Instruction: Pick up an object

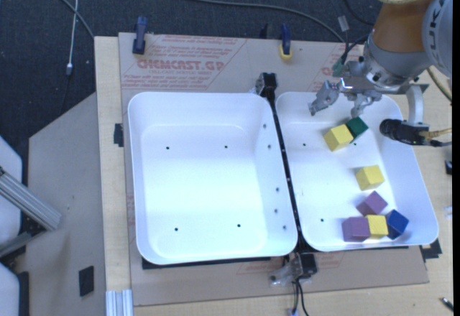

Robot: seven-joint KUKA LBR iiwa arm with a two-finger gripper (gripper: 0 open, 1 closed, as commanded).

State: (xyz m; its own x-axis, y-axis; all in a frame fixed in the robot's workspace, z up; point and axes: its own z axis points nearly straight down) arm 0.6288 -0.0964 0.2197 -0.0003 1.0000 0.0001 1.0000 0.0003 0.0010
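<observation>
Hovering open and empty at the right bin's [424,225] twelve o'clock, the hand [343,99] has lifted nothing; the green block [356,126] and yellow block [338,138] lie below

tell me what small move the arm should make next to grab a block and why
Probably a short drop straight down onto the green block. The gripper hangs at the far end of the right bin, with open fingers holding nothing, and the green block lies just below it, touching a yellow block. The other blocks sit farther off, toward the near end.
</observation>
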